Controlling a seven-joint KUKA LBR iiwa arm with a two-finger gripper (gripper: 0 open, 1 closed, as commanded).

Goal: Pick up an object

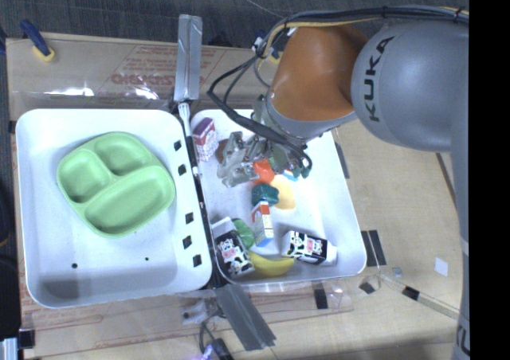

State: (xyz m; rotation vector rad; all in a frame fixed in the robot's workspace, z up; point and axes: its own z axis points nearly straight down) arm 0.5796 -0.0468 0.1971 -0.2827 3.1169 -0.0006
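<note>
Presently: gripper (233, 158) low in right bin (339, 199), near its far-left corner beside a small milk carton (205, 137); whether the jaws are apart cannot be told. Nearest items, an orange piece (263, 169) and teal piece (264, 193), lie just toward the near edge. Banana (271, 264) lies crosswise along the near wall.

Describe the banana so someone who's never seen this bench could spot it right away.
Look in the right-hand white bin, along its near edge. The banana lies there between two black-and-white cow-print cartons. It is the only long, curved, plain yellow thing among them.
</note>
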